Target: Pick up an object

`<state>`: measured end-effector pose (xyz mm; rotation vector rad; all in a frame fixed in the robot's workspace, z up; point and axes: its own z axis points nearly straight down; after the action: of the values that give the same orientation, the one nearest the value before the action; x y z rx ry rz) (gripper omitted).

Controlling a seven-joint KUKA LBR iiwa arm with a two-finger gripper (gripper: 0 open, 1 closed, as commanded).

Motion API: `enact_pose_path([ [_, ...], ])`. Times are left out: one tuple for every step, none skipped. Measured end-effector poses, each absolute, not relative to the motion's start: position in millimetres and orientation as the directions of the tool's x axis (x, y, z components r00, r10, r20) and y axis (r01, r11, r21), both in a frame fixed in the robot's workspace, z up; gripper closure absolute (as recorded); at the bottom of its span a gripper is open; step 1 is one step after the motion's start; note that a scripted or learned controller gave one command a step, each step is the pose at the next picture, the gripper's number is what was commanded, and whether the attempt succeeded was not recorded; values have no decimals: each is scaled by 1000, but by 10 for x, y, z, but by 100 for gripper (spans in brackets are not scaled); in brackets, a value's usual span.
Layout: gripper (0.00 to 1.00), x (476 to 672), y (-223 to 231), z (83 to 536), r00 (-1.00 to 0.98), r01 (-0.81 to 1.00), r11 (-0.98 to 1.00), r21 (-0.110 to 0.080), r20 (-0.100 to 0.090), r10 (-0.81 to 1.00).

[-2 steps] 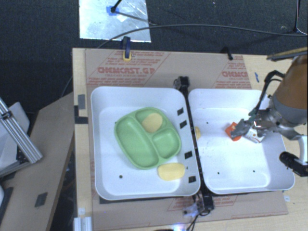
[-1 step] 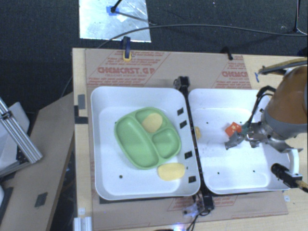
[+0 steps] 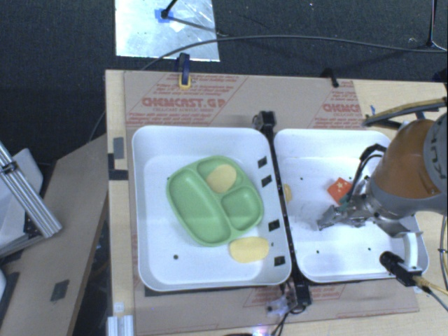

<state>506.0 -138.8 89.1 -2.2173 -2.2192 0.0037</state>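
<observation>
Two white bins side by side on the bench: left bin (image 3: 150,208) and right bin (image 3: 308,152). Left bin holds a green divided plate (image 3: 203,212) lying flat, roughly centred and rotated at a slant. A pale yellow piece (image 3: 222,178) sits in the plate's upper small compartment; the long compartment and the lower small one have nothing in them. A second yellow piece (image 3: 249,249) lies on the bin floor just beside the plate's lower edge, touching it or very nearly. Black clips run along the divider where the two bins meet, and a small yellowish bit (image 3: 287,193) sits right at that divider on the right-bin side. Right bin: small orange object (image 3: 339,187) on the floor, centre-right, upper half of the bin. Arm comes in from the right, orange band over the bin's right side, grey wrist below it. Gripper (image 3: 327,220) is low in the right bin, tips pointing left, below and slightly left of the orange object; near it but apart, nothing visible between the tips. Open or closed: can't tell, the tip area is blurred and dark against the shadow. Orange object looks untouched on the bin floor. A black-and-white part of the arm's gear (image 3: 402,261) hangs over the right bin's lower right corner.
</observation>
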Motion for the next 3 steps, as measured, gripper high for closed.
enact_pose_path([
  [0,5066,-1386,843,-1,1000,1,0,1,1000],
  [100,5077,-1388,956,0,1000,0,4,-1,1000],
  [100,5064,-1376,1591,-5,1000,5,8,-2,1000],
])
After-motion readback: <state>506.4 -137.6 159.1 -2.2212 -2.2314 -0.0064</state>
